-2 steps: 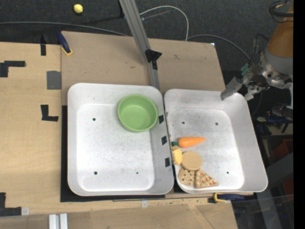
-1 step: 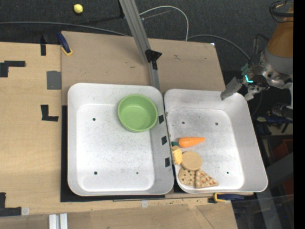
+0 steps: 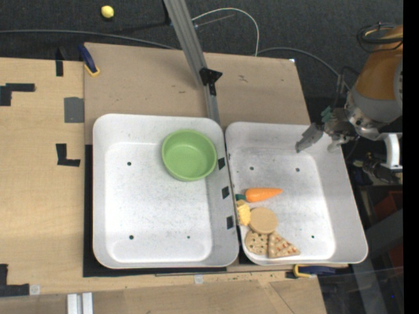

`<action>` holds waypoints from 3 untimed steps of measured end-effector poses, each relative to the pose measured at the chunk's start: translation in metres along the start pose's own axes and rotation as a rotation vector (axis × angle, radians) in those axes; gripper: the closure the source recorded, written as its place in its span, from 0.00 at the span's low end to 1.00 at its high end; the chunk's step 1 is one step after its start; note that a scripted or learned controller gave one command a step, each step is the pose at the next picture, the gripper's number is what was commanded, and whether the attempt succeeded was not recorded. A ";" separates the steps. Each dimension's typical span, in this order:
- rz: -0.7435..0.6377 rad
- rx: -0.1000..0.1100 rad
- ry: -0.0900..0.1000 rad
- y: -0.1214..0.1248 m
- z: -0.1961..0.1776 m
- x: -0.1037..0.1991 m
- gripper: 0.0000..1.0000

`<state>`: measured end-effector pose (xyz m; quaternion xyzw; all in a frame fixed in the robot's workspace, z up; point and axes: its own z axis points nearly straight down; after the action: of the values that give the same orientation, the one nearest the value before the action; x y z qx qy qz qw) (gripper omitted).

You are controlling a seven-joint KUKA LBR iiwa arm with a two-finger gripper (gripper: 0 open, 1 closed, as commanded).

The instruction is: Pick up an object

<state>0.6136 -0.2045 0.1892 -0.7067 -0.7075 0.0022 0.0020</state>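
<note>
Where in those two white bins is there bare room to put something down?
Left bin: everything below and left of the green bowl. Right bin: its upper half and right side. Crowded: its lower-left corner, with carrot, cookie and crackers.

The right bin (image 3: 327, 195) lies open except its near-left corner, crowded by carrot (image 3: 263, 193), round cookie (image 3: 264, 220) and crackers (image 3: 270, 244).
</note>
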 end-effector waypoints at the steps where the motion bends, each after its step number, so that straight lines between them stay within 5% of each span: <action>1: 0.000 0.003 0.001 -0.004 0.065 0.000 0.00; 2: -0.002 -0.004 -0.002 -0.004 0.102 0.001 0.00; 3: -0.002 -0.004 -0.001 -0.004 0.091 0.002 1.00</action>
<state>0.6090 -0.2027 0.0983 -0.7060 -0.7083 0.0011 0.0004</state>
